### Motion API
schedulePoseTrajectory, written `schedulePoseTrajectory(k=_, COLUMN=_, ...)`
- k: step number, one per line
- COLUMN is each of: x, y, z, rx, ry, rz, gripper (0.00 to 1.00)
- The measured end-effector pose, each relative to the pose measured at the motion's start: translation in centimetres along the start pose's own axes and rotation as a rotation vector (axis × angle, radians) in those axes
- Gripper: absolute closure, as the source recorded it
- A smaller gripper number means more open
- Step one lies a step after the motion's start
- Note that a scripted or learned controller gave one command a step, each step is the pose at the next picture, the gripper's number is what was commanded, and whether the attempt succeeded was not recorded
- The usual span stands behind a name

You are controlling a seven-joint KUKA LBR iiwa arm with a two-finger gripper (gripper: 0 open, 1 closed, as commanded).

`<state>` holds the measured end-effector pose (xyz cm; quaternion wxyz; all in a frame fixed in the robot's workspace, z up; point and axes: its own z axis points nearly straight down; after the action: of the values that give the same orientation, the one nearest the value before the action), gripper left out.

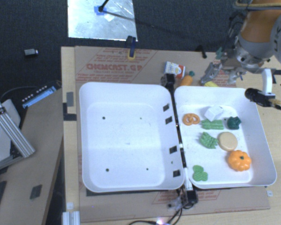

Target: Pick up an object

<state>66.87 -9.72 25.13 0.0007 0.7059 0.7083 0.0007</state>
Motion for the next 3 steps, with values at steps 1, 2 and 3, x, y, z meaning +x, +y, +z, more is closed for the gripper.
schedulePoseTrajectory(k=1, x=0.0, y=0.1, z=-1.1, rx=-0.003, ry=0.000, rz=-0.003, gripper=1.00)
schedulePoseTrajectory(k=2, x=8.3, y=0.1, z=-3.1, rx=-0.002, ry=0.001, rz=-0.001, gripper=1.00)
schedulePoseTrajectory(k=3, x=16.2, y=-0.3, z=-3.1, rx=-0.001, ry=0.000, rz=-0.002, gripper=1.00)
